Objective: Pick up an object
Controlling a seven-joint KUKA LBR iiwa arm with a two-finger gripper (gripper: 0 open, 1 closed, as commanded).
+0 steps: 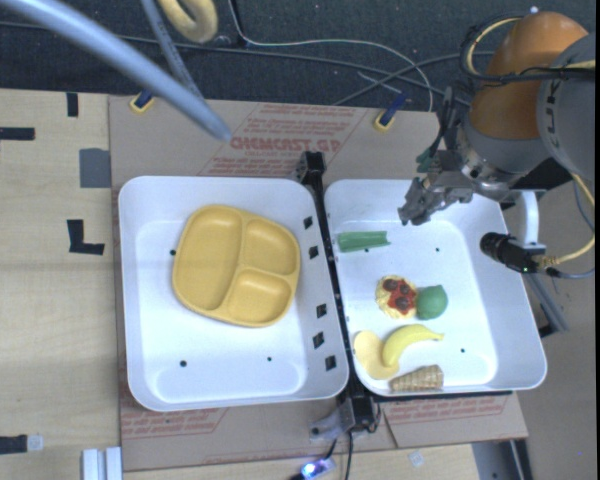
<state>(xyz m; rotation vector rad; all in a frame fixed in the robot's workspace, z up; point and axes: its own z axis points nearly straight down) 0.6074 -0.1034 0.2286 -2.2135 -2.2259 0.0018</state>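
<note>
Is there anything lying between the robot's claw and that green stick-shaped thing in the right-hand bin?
Nothing visible does. The gripper hangs over the far part of the right bin, and the green stick lies just to its left on bare white floor. The other toy foods sit nearer the camera.

Two white bins [140,298]; a yellow divided plate [235,265], green strip [362,239], yellow banana [408,343], tan cone [417,377], and a red-speckled yellow piece [397,294] beside a green one [432,301].

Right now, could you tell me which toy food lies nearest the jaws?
The flat green piece, alone at the right bin's far end; the other foods cluster nearer the camera.
</note>
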